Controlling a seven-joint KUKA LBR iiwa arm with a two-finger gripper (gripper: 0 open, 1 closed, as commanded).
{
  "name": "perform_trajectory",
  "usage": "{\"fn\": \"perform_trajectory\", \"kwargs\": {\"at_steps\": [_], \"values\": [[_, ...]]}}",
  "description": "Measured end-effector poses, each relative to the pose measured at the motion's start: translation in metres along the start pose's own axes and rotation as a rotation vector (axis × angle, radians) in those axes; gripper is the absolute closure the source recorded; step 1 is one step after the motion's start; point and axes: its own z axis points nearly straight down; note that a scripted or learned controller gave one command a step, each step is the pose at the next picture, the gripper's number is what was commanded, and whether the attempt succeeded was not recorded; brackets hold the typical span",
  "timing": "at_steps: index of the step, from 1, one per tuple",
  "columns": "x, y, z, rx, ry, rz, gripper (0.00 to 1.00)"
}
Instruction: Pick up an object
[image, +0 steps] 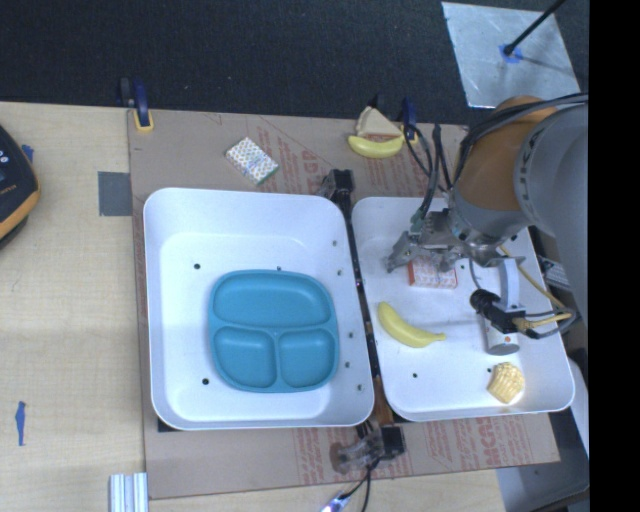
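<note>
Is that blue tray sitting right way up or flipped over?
Right way up: the blue tray in the left bin shows its three hollow compartments facing upward, one wide and two smaller.

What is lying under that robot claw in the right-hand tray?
Under the gripper lies a small white card with red print, flat on the right bin floor. Its upper part is covered by the gripper, so what else lies there is hidden.

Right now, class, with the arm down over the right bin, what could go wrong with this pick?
1. The claw sits over a small red and white packet lying flat; it may slip off.
2. The packet is near the bin's back wall, so the claw might bump it.
3. The banana lies close by and could get nudged.
</note>
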Motion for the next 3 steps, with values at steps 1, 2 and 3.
{"fn": "perform_trajectory", "kwargs": {"at_steps": [1,2,3], "values": [[-0.001,0.001,-0.011,-0.001,-0.001,-0.001,1.00],[-0.001,0.001,-0.011,-0.001,-0.001,-0.001,0.00],[-0.002,0.001,-0.022,-0.001,-0.001,-0.002,1.00]]}}
